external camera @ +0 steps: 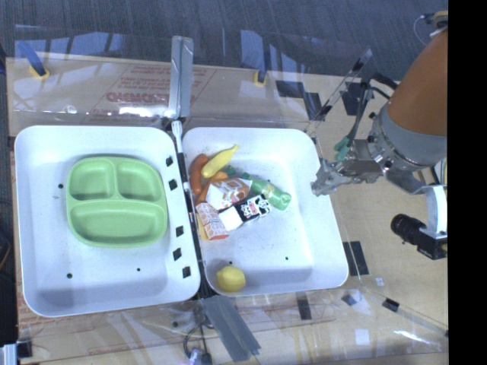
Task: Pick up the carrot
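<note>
The carrot [196, 172] lies at the right bin's [304, 268] left wall beside a black-and-white carton [249, 208], its print unreadable; whether the gripper [326, 179] is open, I cannot tell.

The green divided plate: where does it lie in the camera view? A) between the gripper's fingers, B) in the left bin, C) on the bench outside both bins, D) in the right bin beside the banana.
B: the green divided plate lies flat in the left bin, across the divider from the banana.

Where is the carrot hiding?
The carrot lies in the right bin, against its left wall, just left of the banana in the pile.
</note>
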You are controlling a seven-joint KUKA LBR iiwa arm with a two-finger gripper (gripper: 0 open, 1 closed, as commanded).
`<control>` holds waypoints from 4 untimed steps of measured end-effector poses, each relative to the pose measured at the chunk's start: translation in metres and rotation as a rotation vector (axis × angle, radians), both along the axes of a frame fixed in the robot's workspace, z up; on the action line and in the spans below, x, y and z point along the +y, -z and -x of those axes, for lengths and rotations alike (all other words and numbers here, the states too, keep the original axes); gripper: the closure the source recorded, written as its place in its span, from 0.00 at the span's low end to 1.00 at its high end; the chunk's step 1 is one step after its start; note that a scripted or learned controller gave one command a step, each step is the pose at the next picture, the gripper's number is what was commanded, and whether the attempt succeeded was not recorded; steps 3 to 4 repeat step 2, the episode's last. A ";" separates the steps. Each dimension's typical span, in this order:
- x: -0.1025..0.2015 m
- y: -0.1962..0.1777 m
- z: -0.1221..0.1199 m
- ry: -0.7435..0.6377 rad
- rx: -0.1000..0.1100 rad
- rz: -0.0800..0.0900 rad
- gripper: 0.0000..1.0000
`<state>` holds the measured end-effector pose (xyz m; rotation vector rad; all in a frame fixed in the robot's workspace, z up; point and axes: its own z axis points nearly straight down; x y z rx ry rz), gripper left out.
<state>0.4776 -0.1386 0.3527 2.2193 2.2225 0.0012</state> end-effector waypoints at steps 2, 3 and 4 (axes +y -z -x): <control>-0.014 0.116 0.001 -0.488 0.004 -0.001 0.00; -0.014 0.116 0.001 -0.488 0.004 -0.001 0.00; -0.014 0.116 0.001 -0.488 0.004 -0.001 0.00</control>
